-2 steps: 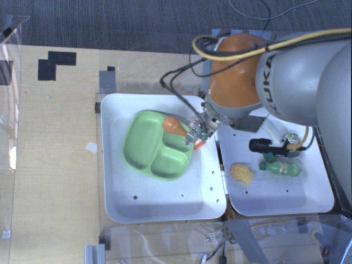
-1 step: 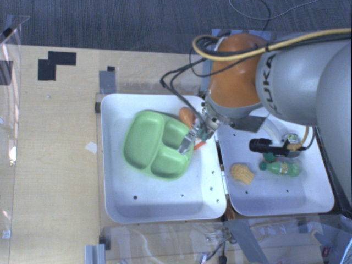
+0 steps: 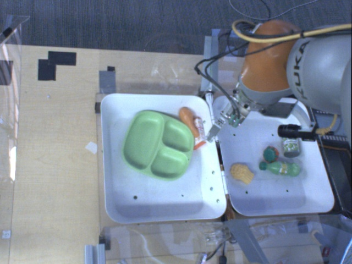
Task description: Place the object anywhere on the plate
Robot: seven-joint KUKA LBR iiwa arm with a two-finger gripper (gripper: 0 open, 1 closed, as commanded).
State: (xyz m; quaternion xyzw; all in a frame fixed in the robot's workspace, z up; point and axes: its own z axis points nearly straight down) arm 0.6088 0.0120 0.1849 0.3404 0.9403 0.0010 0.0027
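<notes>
A green plate (image 3: 157,143) with three compartments lies in the left bin (image 3: 159,202). An orange, carrot-like object (image 3: 188,117) rests at the plate's upper right rim, partly over the edge. A small orange-red bit (image 3: 199,144) shows just below it, beside the plate. My gripper (image 3: 212,130) hangs over the wall between the two bins, just right of the orange object and very near it. Whether it touches the object is hidden from here.
The right bin (image 3: 275,199) holds a yellow lumpy item (image 3: 242,172), a green bottle lying flat (image 3: 281,169), a small green and red piece (image 3: 269,154) and a small can (image 3: 290,146). The arm's orange band (image 3: 269,59) looms over the right bin's back.
</notes>
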